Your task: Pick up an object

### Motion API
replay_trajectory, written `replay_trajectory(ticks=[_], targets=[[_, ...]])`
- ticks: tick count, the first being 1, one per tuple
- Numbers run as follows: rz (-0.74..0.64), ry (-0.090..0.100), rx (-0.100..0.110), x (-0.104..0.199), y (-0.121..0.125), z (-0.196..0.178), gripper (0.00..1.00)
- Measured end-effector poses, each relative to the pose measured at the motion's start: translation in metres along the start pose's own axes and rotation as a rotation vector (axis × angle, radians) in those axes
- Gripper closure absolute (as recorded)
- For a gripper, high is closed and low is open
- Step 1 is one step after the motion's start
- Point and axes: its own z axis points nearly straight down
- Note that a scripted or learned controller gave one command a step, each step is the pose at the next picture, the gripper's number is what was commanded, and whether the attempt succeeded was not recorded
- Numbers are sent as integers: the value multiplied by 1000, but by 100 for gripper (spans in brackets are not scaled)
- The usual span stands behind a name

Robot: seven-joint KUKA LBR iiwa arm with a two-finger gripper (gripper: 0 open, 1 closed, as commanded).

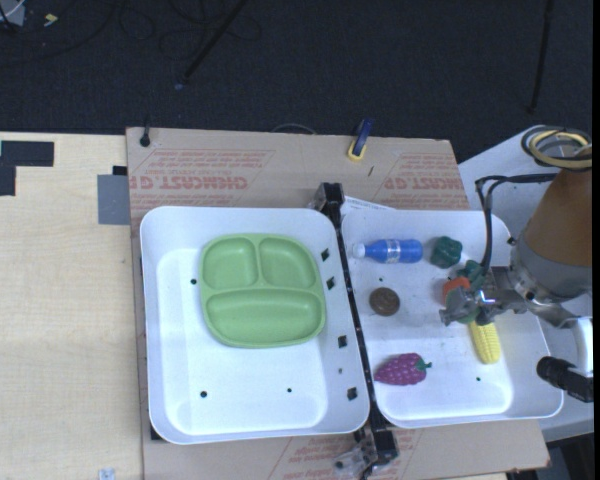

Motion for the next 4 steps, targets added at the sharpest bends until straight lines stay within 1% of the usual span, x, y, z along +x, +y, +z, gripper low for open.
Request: replay_trajectory(ticks=[1, 2, 3, 4], targets=[[0, 0, 0, -1, 1, -45, 100], [-2, 1, 4, 40, 25, -34, 100], [-2, 1, 3, 73, 38, -53, 100], [2, 0, 6, 63, 42, -36, 100]])
